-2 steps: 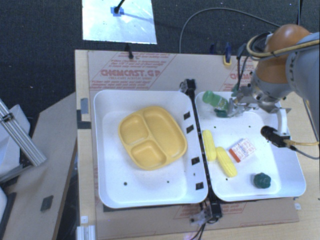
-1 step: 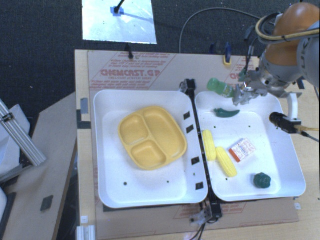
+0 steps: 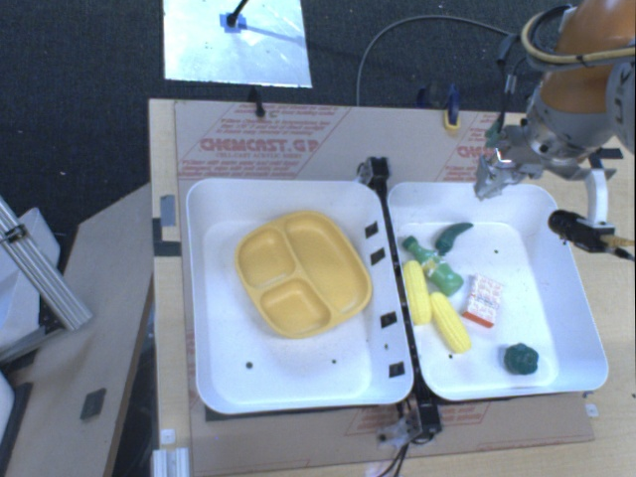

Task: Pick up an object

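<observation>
The right bin holds a green pepper, a green bottle-shaped toy, two yellow corn cobs, a small white and red packet and a dark green broccoli piece. My gripper hangs over the bin's far rim, above and to the right of the pepper. Nothing shows between its fingers, and their spacing is too small to read.
The left bin carries a yellow divided tray. A black clamp strip runs between the bins. A shiny metal sheet lies on the dark floor at the back. An aluminium rail stands at the far left.
</observation>
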